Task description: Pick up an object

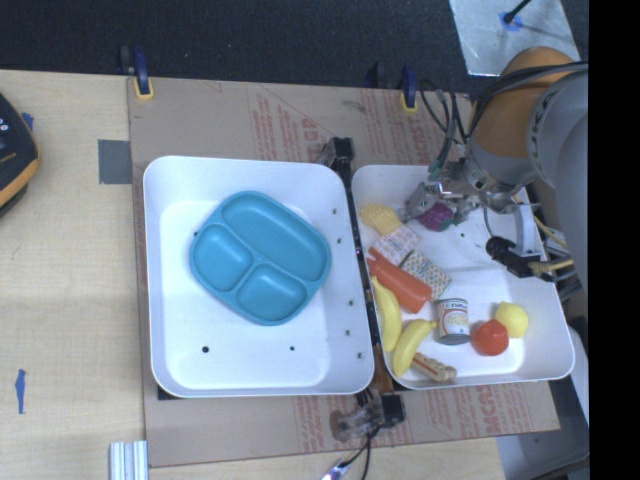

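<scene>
At the near edge of the right bin (560,366) you saw a brown stick (433,369) lying beside two bananas (398,330). Just right of the bananas a small can (452,320) stood upright, with a tomato (489,337) and a lemon (511,317) touching each other further right. Beyond the bananas an orange carrot (401,281) lay at a slant, and against its far side sat a speckled packet (425,269) and a pale box (397,242). A yellow piece (380,217) lay past the box, near the bin's far left corner.

In the left bin (160,268) a blue divided plate (260,255) rested toward the middle, tilted, well apart from the right bin's contents.

At the far side of the right bin the gripper (440,204) was low, with a purple object (437,215) directly at its fingertips. You could not tell whether the fingers were spread or closed, nor whether the purple object was held. The arm (530,118) entered from the far right, its orange band (535,68) above the wrist.
</scene>
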{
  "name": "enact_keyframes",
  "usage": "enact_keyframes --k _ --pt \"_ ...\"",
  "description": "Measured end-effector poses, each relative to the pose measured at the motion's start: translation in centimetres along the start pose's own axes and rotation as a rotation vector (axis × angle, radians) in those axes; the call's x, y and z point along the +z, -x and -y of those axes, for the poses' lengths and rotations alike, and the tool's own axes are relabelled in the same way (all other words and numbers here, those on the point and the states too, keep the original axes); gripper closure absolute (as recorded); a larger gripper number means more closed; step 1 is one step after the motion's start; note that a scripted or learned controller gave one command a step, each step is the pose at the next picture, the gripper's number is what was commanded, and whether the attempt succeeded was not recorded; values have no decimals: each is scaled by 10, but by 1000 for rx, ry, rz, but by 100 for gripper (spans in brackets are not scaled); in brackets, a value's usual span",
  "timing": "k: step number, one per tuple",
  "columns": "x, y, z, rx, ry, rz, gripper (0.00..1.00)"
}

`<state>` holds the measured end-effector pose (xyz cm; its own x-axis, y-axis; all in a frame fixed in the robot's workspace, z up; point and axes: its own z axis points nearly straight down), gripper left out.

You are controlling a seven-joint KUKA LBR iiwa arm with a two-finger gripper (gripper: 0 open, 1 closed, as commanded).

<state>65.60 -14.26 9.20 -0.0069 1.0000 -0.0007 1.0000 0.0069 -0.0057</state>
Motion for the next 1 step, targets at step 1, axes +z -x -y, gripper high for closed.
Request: enact_keyframes --k 1 --pt "-10 1 1 -2 -4 0 100"
